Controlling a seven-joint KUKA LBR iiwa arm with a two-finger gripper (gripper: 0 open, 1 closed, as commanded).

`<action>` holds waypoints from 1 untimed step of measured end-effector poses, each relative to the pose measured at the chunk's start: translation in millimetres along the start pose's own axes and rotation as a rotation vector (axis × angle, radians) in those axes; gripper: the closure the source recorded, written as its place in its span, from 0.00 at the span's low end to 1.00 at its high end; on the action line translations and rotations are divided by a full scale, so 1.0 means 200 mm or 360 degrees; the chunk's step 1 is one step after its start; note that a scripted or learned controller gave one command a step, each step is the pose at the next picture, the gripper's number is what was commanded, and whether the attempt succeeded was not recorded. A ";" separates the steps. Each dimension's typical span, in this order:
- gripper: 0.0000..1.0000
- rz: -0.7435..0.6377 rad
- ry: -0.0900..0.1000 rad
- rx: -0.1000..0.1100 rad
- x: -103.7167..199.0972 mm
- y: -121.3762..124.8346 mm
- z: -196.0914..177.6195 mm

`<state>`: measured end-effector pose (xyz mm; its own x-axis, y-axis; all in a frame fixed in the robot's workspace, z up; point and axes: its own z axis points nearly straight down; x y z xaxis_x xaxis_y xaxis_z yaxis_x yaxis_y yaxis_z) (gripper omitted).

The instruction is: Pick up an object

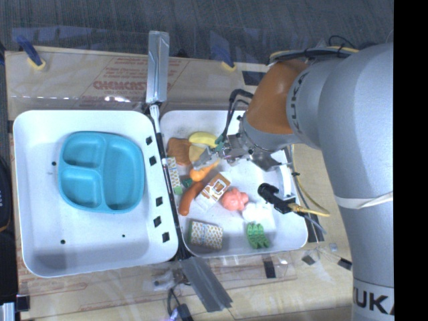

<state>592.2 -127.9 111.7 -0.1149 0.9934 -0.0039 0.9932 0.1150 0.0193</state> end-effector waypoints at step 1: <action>0.00 0.0045 0.0004 0.0020 0.01 0.00 0.08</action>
<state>593.0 -126.6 95.4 -0.0866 0.9962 -0.0012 0.9962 0.0866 0.0066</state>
